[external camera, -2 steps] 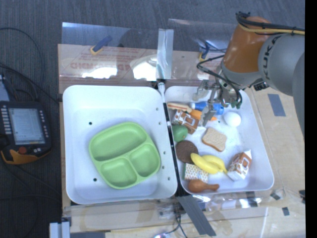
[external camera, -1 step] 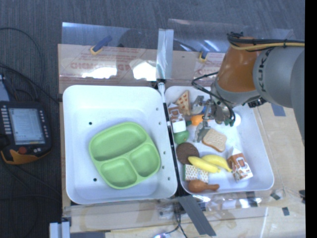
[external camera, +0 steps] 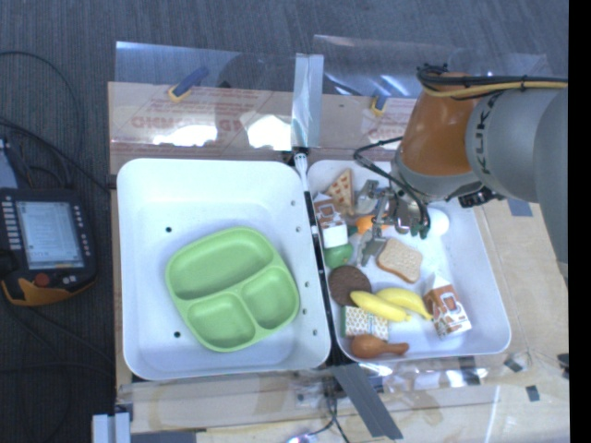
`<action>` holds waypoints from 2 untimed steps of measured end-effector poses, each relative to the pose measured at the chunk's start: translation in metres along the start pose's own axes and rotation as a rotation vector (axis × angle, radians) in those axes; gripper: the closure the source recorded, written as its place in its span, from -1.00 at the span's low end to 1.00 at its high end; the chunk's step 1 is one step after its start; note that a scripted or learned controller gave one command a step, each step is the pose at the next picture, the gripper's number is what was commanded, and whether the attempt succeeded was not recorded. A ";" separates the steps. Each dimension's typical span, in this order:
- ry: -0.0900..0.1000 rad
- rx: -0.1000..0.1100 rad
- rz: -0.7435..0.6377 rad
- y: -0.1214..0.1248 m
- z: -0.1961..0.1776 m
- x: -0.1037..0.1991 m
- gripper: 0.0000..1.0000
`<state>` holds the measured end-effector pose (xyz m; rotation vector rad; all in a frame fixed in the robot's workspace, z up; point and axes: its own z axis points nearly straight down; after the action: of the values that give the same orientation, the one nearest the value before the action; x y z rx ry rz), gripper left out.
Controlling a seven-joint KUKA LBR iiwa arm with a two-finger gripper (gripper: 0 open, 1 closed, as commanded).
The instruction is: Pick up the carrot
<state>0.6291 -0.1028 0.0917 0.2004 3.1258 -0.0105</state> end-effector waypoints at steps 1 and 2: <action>0.011 0.005 -0.053 -0.002 0.000 -0.011 -1.00; -0.008 -0.002 -0.009 0.002 0.000 0.008 -1.00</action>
<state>0.6211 -0.0994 0.0914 0.1865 3.1188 -0.0087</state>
